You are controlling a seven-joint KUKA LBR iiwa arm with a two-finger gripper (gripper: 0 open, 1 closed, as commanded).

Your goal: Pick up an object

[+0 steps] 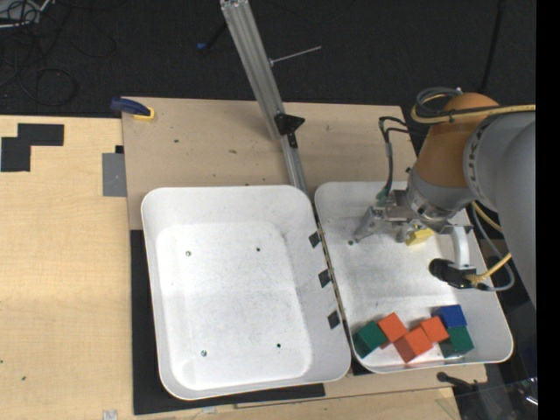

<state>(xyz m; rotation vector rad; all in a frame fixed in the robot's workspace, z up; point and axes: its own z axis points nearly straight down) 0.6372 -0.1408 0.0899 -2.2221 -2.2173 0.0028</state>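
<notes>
Small stiff, probably light blocks clustered at the right bin's five o'clock, best pinched across flat faces; gripper toward twelve, its grip state impossible to tell.

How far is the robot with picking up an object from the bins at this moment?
Nothing looks picked yet. The coloured blocks, orange, green and blue, lie clustered at the near edge of the right white bin. In hand: the gripper is low over that bin's far part, near a small yellow piece, apart from the cluster. Left: grasping and lifting one object.
</notes>
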